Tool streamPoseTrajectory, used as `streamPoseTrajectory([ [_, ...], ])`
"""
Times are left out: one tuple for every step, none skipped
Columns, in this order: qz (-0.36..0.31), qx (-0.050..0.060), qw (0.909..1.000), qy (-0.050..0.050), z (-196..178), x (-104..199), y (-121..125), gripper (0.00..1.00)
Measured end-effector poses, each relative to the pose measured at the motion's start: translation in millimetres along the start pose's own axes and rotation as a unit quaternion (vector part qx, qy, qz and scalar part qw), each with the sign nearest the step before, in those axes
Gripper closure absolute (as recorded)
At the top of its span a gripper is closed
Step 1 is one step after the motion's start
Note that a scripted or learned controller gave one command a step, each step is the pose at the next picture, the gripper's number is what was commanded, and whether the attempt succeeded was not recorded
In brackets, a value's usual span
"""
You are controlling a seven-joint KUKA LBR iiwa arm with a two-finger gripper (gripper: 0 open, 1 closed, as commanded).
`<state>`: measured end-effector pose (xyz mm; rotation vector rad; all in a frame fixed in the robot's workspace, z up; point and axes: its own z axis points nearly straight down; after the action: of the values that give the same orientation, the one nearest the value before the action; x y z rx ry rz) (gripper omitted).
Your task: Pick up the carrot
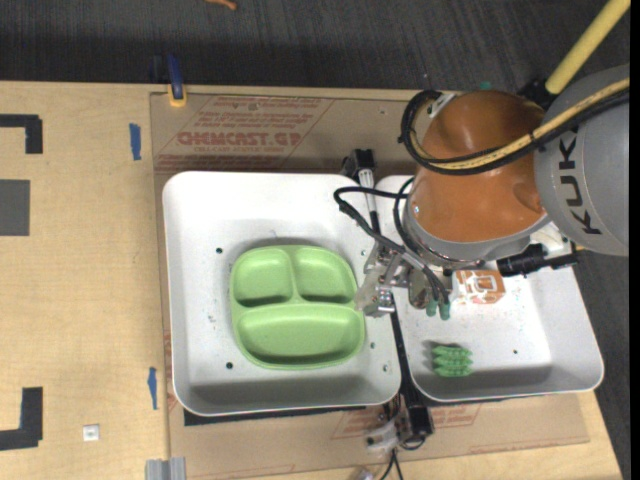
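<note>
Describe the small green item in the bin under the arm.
Take the white bin under the grey arm. Near its front wall lies a small, ridged green piece, far smaller than the divided green tray next door.

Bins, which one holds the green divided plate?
The bin on the view's left holds the plate; the other bin holds a small green toy.

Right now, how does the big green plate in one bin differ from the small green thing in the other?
The green plate is large, pale green and split into three compartments, lying in the left bin; the small green thing is far smaller, darker, ribbed, and lies in the right bin. Both are green and rest flat on white.
</note>
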<state>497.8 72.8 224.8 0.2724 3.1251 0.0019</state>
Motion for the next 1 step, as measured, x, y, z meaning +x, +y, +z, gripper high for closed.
streamPoseTrajectory([
  [-0.173,-0.001,0.9849,-0.001,39.8,-70.4,-9.0,1.00],
])
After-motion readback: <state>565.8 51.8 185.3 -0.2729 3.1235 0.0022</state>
